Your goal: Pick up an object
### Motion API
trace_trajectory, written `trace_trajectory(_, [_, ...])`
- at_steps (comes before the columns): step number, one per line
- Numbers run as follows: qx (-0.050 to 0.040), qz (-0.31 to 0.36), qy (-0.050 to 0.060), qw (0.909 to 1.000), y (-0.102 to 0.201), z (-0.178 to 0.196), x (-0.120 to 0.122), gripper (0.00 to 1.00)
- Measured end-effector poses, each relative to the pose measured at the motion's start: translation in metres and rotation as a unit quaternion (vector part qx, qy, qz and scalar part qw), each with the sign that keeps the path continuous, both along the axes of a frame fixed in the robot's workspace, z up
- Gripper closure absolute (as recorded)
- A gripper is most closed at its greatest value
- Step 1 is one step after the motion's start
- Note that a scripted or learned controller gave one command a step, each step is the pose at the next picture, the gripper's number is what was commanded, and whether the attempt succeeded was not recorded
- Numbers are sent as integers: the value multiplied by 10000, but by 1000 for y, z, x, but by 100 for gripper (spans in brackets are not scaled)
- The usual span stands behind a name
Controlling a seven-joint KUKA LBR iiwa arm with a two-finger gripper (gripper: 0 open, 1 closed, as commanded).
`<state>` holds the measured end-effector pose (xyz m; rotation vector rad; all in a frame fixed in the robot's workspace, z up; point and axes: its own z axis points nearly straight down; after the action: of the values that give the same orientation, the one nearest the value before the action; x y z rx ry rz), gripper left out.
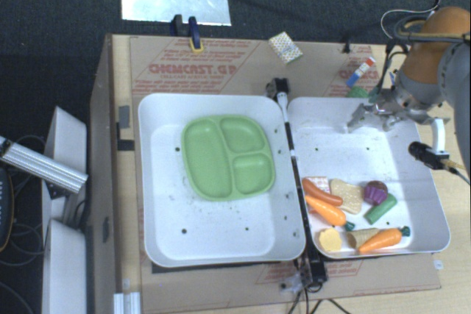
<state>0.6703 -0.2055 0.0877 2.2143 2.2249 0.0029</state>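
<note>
Several toy foods lie in the near part of the right bin (pixel 368 151): two orange carrots (pixel 327 212) on the left, a tan cracker (pixel 346 195), a purple piece (pixel 375 193), a green cucumber (pixel 381 210), another carrot (pixel 383 239), a yellow piece (pixel 331 240) and a tan wedge (pixel 361 237). My gripper (pixel 374 119) hangs over the far edge of this bin, well away from the toys. It is open, with nothing between its fingers.
The left bin (pixel 165 232) holds a green divided plate (pixel 228 157). A black divider (pixel 292 158) runs between the bins. Small items sit on the bench behind the bins, a patterned block (pixel 285 47) and a red-blue piece (pixel 359 72). Cables trail at the right.
</note>
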Motion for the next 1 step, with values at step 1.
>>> trace_trajectory(1, [2, 1, 5, 10000, 0, -1, 0, 0])
